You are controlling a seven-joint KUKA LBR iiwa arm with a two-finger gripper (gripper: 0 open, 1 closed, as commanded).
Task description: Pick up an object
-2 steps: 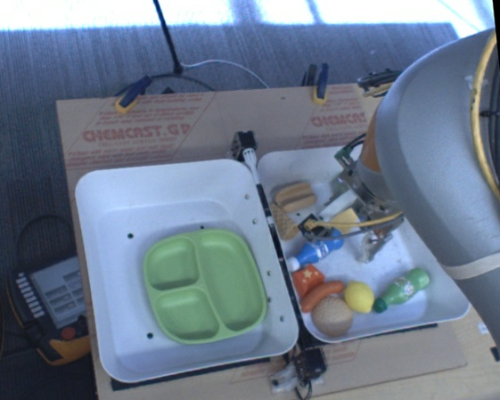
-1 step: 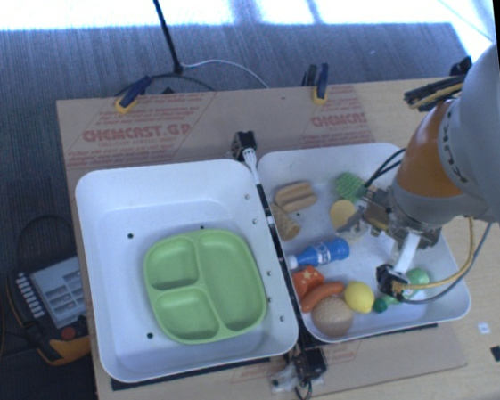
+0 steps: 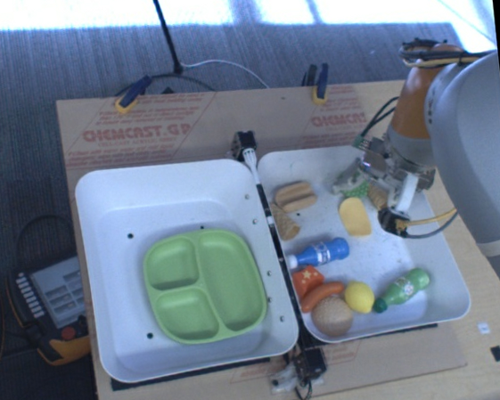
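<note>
Tool (image 3: 367, 188) beside yellow wedge (image 3: 355, 217) (pale, smooth)

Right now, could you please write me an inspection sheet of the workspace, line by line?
Surface: brown board bearing left bin and right bin, side by side.
Job's things: in the right bin, hot dog bun, yellow wedge, blue bottle, tomato, carrot, potato, lemon, green bottle.
Clutter: green divided plate in the left bin.
Grippers: pincer low over the right bin's far right part; grasp cannot be judged.
Cables: yellow cable by the wrist; white cable across the board's far edge.
Surroundings: clamps on the far edge; handheld controller on the carpet, left.
</note>
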